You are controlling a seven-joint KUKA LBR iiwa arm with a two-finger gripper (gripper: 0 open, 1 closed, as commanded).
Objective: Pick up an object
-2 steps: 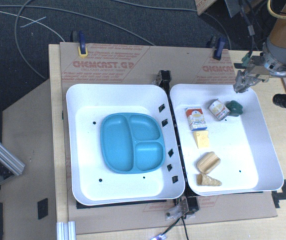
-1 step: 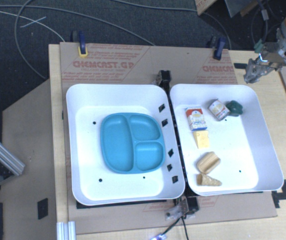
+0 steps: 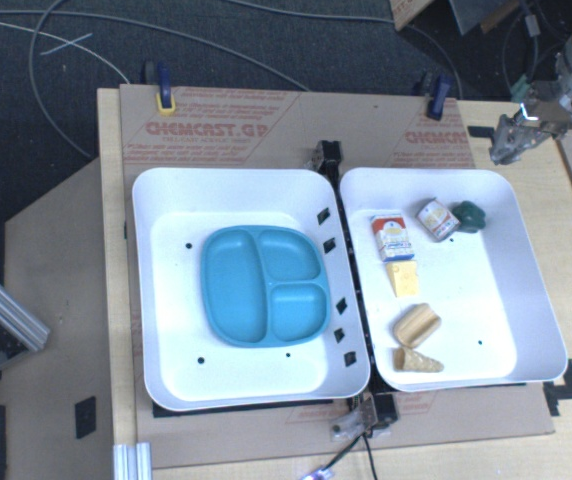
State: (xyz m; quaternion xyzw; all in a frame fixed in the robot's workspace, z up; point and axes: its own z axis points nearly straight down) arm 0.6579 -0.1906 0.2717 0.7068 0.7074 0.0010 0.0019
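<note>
The right bin (image 3: 526, 298) holds several small objects. A red and white carton (image 3: 392, 236) lies near its left side, with a yellow block (image 3: 402, 277) just below it. A small silver can (image 3: 436, 219) and a dark green lump (image 3: 469, 215) sit side by side toward the back. Two tan pieces lie at the front: a bread-like roll (image 3: 415, 323) and a flatter wedge (image 3: 418, 360). My gripper (image 3: 511, 140) hangs beyond the right bin's back right corner, over the bench, apart from every object.
The left bin (image 3: 161, 268) holds a blue divided plate (image 3: 265, 284). Blue clamps (image 3: 165, 86) (image 3: 437, 95) pin the cardboard at the back edge. Black clips run along the seam between the bins (image 3: 334, 258). Cables lie on the dark floor behind.
</note>
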